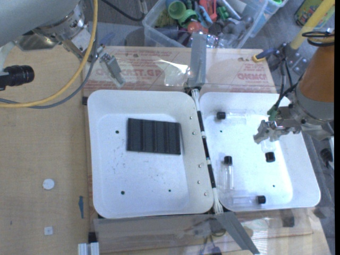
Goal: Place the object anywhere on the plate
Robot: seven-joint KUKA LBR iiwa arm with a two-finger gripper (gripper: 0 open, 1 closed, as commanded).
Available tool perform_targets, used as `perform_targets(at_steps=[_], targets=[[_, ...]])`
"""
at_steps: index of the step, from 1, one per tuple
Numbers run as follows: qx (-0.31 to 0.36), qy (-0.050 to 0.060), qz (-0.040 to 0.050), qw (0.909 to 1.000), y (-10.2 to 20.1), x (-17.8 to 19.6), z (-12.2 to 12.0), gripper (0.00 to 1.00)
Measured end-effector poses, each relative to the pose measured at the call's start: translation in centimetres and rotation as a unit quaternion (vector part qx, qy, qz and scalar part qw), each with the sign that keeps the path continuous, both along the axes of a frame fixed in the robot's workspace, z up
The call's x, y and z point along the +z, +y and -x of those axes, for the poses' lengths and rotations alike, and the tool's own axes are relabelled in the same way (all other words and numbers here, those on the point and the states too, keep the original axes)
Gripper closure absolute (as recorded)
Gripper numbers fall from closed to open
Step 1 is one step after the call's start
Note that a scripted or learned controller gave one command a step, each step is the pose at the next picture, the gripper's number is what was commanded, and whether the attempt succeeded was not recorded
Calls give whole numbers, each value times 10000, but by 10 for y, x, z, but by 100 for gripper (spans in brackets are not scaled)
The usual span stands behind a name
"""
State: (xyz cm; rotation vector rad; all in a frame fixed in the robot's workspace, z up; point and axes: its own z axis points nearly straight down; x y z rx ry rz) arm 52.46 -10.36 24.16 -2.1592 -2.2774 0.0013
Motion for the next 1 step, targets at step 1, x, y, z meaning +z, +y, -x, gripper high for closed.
perform_targets(at_steps=[1], targets=[[2434,-8,-4,9699,46,-8,14,100]])
